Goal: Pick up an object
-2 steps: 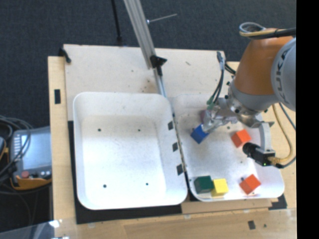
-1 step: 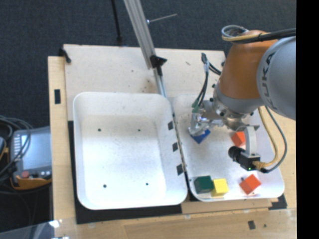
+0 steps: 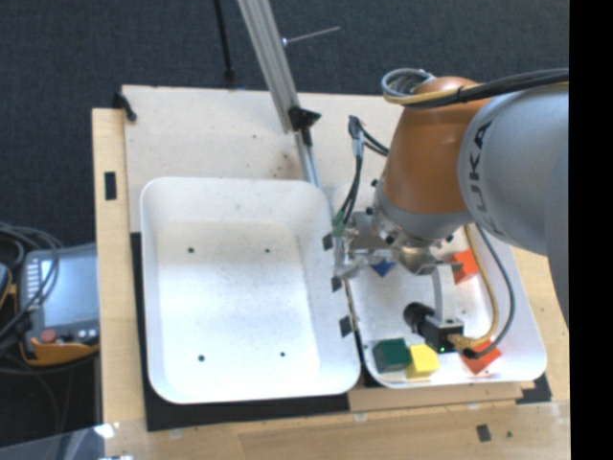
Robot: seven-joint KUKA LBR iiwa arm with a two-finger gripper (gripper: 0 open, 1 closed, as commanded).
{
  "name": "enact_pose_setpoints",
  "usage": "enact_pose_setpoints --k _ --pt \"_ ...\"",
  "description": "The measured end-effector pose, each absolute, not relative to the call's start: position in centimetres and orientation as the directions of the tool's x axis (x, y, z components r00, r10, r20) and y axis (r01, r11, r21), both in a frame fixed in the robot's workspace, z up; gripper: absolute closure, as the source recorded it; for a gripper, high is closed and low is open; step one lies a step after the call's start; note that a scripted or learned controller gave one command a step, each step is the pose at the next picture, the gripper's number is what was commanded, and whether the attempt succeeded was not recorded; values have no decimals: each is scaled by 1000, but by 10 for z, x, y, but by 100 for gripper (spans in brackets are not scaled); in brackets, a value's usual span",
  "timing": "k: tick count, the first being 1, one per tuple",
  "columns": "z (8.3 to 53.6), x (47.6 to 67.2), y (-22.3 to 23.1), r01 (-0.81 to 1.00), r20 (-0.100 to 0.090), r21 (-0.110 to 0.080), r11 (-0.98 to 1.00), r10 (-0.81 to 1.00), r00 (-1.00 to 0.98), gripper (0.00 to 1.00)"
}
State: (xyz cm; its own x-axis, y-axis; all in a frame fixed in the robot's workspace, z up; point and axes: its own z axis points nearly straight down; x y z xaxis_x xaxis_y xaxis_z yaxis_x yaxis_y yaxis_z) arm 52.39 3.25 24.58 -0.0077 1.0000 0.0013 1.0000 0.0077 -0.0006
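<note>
The arm reaches in from the right, and its orange-banded wrist hangs over the right bin. My gripper is below the wrist, largely hidden by it, near the bin's left wall. A small blue object shows right beside the gripper; I cannot tell whether it is held. A green block and a yellow block sit side by side at the bin's front edge. One orange piece lies to the right of them, and another orange piece lies further back.
The left bin is a wide white tray with a speckled floor. A slanted aluminium bar rises from the bench behind the bins. A control pendant sits off the bench at the left.
</note>
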Motion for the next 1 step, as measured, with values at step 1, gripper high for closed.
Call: enact_pose_setpoints --k 1 --pt "251 511 90 1000 3 0 9 1000 -9 100"
